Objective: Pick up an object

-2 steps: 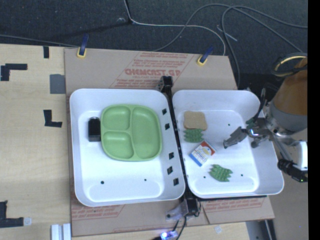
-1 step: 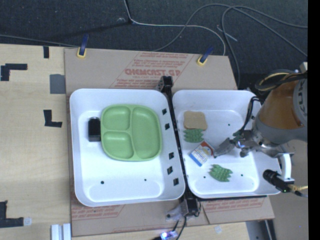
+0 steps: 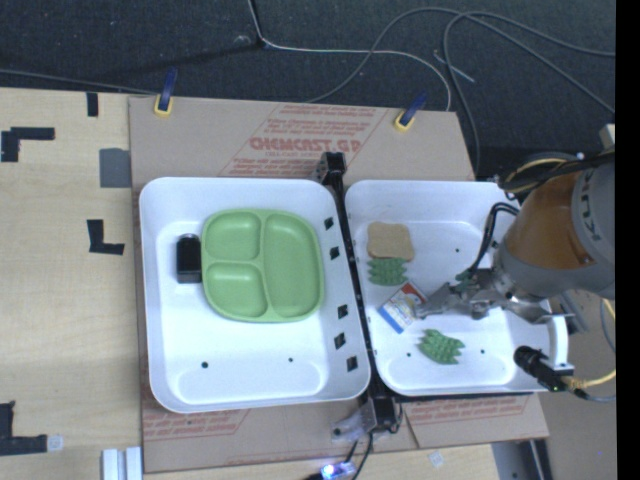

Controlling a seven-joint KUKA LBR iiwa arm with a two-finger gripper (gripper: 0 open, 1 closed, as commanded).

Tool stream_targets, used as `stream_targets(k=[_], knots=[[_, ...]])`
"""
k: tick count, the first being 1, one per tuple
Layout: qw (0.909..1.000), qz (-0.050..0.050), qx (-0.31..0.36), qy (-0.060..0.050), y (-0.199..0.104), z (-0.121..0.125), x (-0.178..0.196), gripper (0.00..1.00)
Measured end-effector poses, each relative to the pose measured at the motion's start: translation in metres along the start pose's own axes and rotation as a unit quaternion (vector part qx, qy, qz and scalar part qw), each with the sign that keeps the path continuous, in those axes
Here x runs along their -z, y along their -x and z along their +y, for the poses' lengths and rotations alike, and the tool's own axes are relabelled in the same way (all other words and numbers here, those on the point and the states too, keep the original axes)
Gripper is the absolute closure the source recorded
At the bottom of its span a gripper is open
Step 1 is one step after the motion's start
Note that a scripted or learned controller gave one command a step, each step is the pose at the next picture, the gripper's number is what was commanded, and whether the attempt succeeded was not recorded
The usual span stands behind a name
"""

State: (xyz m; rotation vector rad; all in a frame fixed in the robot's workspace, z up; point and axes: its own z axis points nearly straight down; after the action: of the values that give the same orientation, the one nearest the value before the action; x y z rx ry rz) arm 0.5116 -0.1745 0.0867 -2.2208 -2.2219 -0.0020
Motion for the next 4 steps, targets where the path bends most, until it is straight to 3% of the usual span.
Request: stream_targets(k=[1, 4], knots=[[1.0000, -0.001, 0.001, 0.002, 0.000, 0.001, 0.011, 1.00], [1.0000, -0.001, 0.001, 0.002, 0.001, 0.006, 0.186, 1.00]])
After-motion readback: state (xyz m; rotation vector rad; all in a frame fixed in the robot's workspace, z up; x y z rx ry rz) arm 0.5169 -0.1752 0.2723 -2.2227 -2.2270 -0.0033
